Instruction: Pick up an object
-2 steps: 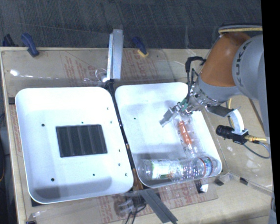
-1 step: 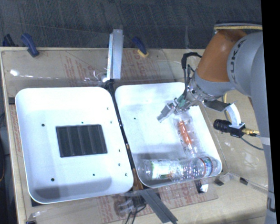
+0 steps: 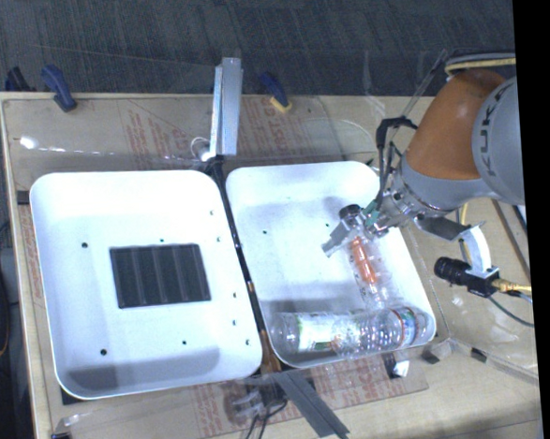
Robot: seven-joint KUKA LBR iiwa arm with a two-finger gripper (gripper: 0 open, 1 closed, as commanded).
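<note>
Bottles are lying in the right bin (image 3: pixel 255 206): a large clear plastic bottle (image 3: pixel 353 330) along its lower wall and a small orange-filled bottle (image 3: pixel 365 264) just above it. Nothing is being lifted yet, so the pick remains undone. At centre right, the gripper (image 3: pixel 351 225) is hanging over the small bottle's top, the grey arm (image 3: pixel 457 135) reaching in from the upper right; the jaws' state cannot be told.

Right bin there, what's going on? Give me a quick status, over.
Gripper low over the right bin, fingers unclear. Clear bottle with orange inside just below it, not lifted. Bigger clear bottle lies along the near wall. Over.
</note>
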